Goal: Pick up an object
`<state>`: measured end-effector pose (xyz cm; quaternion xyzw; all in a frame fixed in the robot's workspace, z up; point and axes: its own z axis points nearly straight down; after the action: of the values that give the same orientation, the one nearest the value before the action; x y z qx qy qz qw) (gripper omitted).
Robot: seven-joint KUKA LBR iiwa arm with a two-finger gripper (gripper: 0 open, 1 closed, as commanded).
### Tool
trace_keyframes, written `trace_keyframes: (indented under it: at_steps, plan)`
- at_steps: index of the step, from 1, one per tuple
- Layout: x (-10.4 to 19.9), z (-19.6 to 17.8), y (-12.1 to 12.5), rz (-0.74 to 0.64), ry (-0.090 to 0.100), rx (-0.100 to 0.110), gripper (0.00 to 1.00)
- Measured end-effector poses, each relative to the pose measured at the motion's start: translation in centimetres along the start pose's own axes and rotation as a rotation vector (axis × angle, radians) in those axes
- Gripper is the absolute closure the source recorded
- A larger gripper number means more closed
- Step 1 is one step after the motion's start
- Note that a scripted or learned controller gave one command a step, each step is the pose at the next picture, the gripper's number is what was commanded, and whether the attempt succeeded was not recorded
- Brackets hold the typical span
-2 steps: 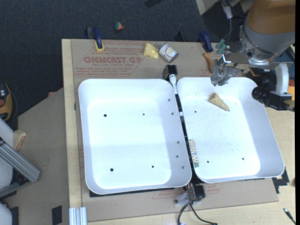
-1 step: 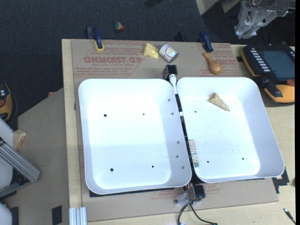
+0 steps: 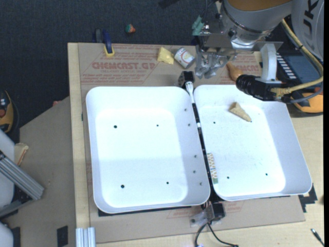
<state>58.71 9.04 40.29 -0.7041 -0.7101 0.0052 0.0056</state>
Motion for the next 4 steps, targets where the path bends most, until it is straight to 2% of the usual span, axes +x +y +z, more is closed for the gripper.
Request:
trace_keyframes:
  at_steps: [1,2,3,4]
  plan:
    - [6.1,6.4,4.2,0.003,0.0,-0.009,1.0]
    - [1.5,2.5,0.2,0.013,-0.001,-0.015,1.0]
    - [11.1,11.0,-1.2,-0.001,0.0,-0.003,1.0]
    - [7.4,9.6,-6.1,0.011,-0.001,-0.009,1.0]
